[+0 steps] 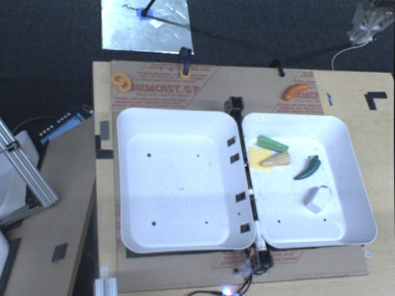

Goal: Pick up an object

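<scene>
Five small things lie in the shallow white right-hand bin, and none of them has been lifted. A green oblong piece sits nearest that bin's upper left corner, with a pale yellow corn-like piece just below it, resting on a flat yellow square. A dark green curved pepper shape lies to the right of the corn-like piece, and a small white block sits further toward the bin's near rim. The left white bin adjoins the right bin along a dark hinge strip. Beyond the right bin's far rim, on the brown board, rests an orange sausage-shaped toy; an orange ring lies well to the left of that.

The gripper hangs well beyond the right bin's far right corner, over the dark floor. It is blurred, so I cannot tell how wide it stands, and nothing can be seen in its hold.

The task looks barely begun: approach, descent, grasp and lift all remain.
</scene>
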`<state>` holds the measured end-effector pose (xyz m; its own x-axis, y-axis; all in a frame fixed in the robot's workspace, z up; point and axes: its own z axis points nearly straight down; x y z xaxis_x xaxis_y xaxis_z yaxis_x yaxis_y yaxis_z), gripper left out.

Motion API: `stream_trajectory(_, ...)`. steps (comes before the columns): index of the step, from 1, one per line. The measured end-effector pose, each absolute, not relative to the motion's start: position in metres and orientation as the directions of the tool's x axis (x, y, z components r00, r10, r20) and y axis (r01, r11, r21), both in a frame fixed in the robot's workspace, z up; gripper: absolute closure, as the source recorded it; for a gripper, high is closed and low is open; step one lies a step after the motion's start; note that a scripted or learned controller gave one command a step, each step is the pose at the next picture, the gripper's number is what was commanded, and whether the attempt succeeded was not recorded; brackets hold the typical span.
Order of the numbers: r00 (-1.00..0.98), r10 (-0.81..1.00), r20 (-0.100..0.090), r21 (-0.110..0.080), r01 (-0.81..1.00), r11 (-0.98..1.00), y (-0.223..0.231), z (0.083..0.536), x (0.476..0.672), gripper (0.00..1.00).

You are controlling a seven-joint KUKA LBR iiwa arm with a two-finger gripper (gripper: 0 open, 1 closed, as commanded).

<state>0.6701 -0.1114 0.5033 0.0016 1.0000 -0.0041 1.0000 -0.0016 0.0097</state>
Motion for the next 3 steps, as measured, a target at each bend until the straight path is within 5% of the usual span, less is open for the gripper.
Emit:
stream_trajectory(1,0.005,1.0,-0.005,0.007,1.0,-0.005,-0.187,0.538,0.668,1.0)
stream_trajectory(2,0.003,1.0,-0.001,0.002,1.0,-0.003,-0.208,0.536,0.609,1.0)
stream_trajectory(3,0.004,1.0,0.0,0.002,1.0,-0.004,-0.208,0.537,0.481,1.0)
